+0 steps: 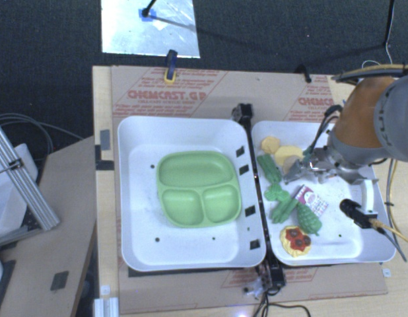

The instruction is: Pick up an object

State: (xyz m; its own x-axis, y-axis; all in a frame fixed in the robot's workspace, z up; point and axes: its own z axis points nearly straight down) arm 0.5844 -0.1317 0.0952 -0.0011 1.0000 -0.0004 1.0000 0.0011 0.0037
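A: Over the right bin [372, 243], gripper [298, 171] sits low among the toy food, beside the yellow piece [288, 154] and green pods [270, 169]. Gripper state: cannot tell.

B: Step looks like approach, nothing lifted (green tray [197, 187] sits in the left bin [135, 177]). Next needs a clean close on one item.

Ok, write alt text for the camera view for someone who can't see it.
A grey robot arm reaches from the right over the right bin, its gripper low above toy food: green vegetables, yellow pieces, a small pizza. The left bin holds a green divided tray.
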